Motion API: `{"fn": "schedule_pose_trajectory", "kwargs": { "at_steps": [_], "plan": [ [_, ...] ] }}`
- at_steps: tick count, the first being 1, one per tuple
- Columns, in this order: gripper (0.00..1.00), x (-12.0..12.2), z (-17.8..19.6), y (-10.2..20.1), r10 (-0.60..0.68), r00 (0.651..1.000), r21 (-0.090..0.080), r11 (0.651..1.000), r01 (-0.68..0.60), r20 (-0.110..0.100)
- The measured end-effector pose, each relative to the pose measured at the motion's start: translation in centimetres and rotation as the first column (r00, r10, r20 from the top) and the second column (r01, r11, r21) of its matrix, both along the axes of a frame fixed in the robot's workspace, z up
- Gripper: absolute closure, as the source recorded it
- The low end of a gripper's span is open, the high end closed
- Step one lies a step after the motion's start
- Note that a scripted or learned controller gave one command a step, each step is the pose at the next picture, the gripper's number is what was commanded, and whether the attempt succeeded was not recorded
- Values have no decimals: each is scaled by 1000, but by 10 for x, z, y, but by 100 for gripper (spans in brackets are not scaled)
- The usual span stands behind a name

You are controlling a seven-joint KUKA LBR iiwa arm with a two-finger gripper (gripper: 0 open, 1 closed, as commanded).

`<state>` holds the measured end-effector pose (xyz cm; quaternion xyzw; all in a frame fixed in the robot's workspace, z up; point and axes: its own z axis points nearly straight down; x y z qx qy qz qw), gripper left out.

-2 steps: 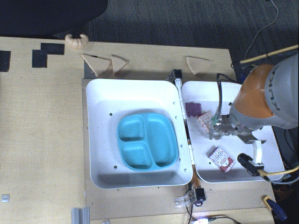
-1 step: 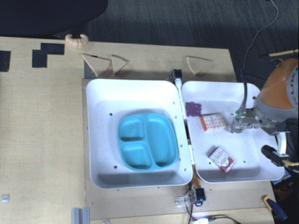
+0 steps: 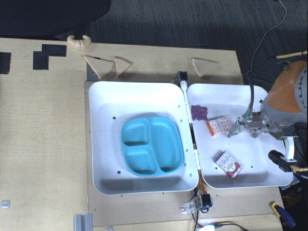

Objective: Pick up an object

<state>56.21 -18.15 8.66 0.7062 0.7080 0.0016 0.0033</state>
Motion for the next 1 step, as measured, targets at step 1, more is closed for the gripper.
{"fn": "schedule_pose_trajectory", "kwargs": {
  "at_steps": [1],
  "plan": [
    [0,-58,1,23,-1,1000,0,1000,1,2]
  ]
}}
